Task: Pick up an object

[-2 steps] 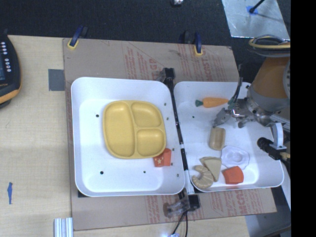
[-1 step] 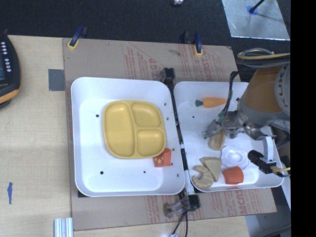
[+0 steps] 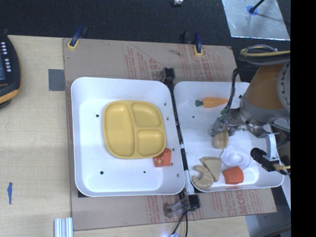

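Observation:
In the right bin (image 3: 197, 90) my gripper (image 3: 222, 128) hangs low, directly over a small tan lump (image 3: 220, 140) that touches or nearly touches its tip. An orange carrot (image 3: 214, 102) lies just behind the gripper near the bin's back wall. In front of the lump sit a white round lid-like piece (image 3: 235, 158), a red cup (image 3: 233, 175) and beige flat pieces (image 3: 207, 171). The grey arm with its orange band (image 3: 265, 89) comes in from the right.
The left bin (image 3: 86, 132) holds a yellow divided plate (image 3: 133, 129) and a small red box (image 3: 162, 158) by its right wall. A black divider ridge (image 3: 177, 127) runs between the bins. A black and orange pendant (image 3: 7, 70) lies at the far left.

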